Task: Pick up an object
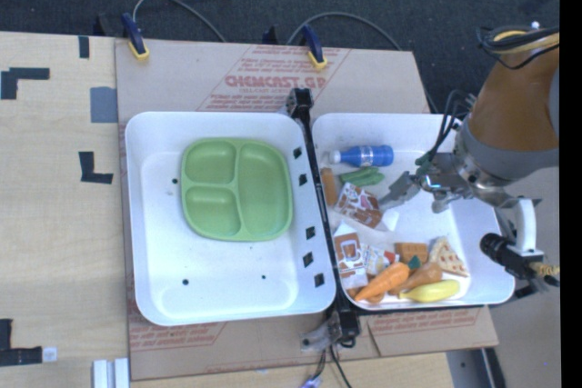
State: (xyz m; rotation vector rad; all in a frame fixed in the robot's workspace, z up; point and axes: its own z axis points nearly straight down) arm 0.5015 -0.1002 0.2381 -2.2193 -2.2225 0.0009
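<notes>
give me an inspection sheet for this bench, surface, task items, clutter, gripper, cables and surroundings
Surface: cardboard sheet clamped on a wooden bench, bearing the left bin and right bin.
Job's things: right bin holds a blue bottle, green pepper, carrot, banana and small packets.
Clutter: green divided plate in the left bin.
Grippers: gripper over the right bin, beside the bottle; no item seen in it.
Cables: black cable on the dark floor behind the bench.
Surroundings: dark carpet; blue-and-yellow clamps.

light: even, bright — soft shadows | focus: slightly soft, perhaps compression | glare: white bins [145, 195]
</notes>
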